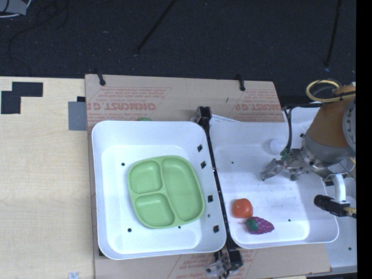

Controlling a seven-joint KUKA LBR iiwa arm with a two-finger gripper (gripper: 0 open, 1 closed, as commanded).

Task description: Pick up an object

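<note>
Below-left of end effector (278, 170), tomato (242, 207), grapes (258, 225)

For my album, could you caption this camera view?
Gripper above right bin near tomato and grapes; green plate left.

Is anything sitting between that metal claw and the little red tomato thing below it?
No. In the camera view, only bare white bin floor separates the gripper from the red toy; the purple grapes lie beyond it.

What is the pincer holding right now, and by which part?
Nothing. The pincer hangs open over bare floor of the right bin, apart from the red toy and purple grapes nearer the front wall.
</note>
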